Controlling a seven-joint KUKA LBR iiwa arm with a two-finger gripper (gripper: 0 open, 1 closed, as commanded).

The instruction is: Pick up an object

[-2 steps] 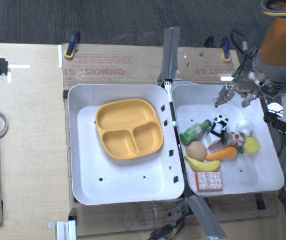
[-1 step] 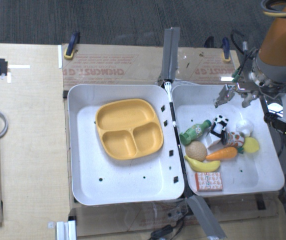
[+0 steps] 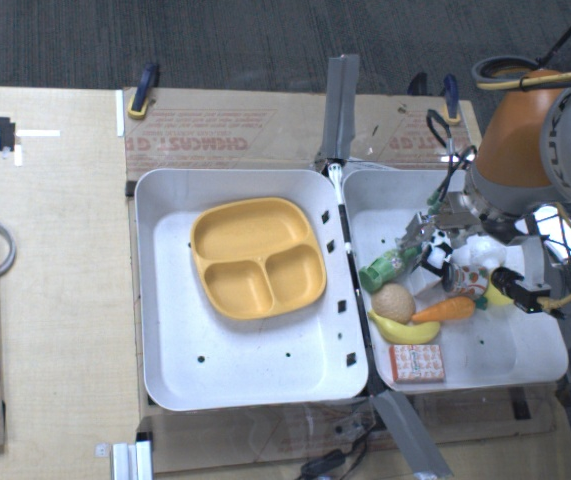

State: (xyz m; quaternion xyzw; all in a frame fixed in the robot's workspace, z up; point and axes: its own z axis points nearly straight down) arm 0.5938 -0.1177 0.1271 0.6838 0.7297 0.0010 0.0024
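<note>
Right bin [image 3: 510, 353], contents and claw [image 3: 427, 230]. The claw hangs low over the far half of this bin, at the end of the grey arm [image 3: 565, 143] with its orange band. How far it is open, and whether it has hold of anything, cannot be told.

Nearest object: a green bottle [image 3: 389, 266], lying on its side just below and to the view's left of the claw, close to the bin's inner wall. Whether the two touch cannot be told.

Farther toward the view's bottom lie a tan round item [image 3: 393, 299], a banana [image 3: 405, 329] curved beneath it, and a carrot [image 3: 445, 311] pointing away to the view's right. The three are touching or nearly so. Beyond them, nearest the bin's front edge, lies a red-and-white box [image 3: 418, 363], flat.

Well apart from the claw, to the view's left, the left bin [image 3: 147, 298] holds a yellow three-compartment plate [image 3: 260, 258], right side up.
</note>
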